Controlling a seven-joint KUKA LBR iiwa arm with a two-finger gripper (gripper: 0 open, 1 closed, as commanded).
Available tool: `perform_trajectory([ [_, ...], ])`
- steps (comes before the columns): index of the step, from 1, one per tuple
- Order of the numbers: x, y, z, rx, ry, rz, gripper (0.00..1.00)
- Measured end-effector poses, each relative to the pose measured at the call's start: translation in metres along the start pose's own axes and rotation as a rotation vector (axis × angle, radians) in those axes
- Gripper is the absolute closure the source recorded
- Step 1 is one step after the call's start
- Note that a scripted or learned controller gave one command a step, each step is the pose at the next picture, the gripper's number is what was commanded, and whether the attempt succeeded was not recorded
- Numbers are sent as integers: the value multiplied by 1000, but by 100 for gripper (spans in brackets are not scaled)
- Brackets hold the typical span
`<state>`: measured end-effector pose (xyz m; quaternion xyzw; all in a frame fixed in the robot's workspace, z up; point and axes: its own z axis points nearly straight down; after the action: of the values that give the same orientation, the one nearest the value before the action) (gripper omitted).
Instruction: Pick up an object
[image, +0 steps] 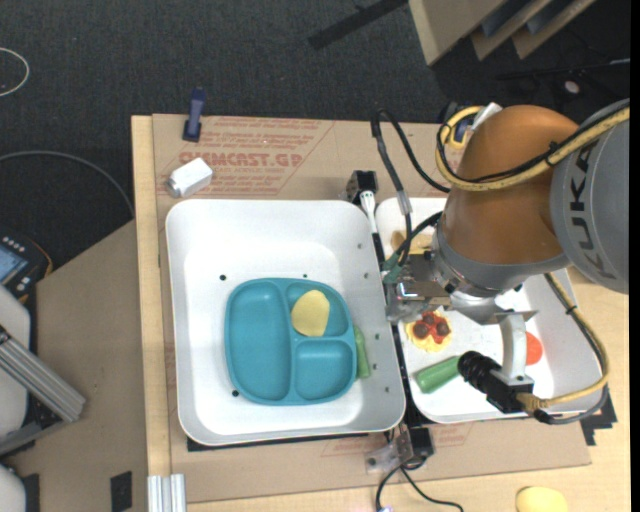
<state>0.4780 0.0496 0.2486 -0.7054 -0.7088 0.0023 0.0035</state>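
My gripper hangs low over the left part of the right bin, close to the wall between the two bins; the big grey and orange arm hides most of it. Just below it in the right bin lie a yellow toy with red spots and a green cylinder. A red piece peeks out further right. In the left bin sits a teal divided plate with a yellow oval piece in its upper right compartment. A thin green piece lies along the plate's right edge.
Behind the bins, on the brown bench, lie a small white block and a blue item. Black cables run from the arm over the back of the right bin. A yellow object sits at the bench's front right.
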Motion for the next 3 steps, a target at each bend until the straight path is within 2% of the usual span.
perform_trajectory([
  [1, -63, 13, 68, 1, -3, 13, 100],
  [2, -13, 3, -6, -15, 0, -1, 100],
  [3, 44, 2, -130, -24, 4, -4, 100],
])
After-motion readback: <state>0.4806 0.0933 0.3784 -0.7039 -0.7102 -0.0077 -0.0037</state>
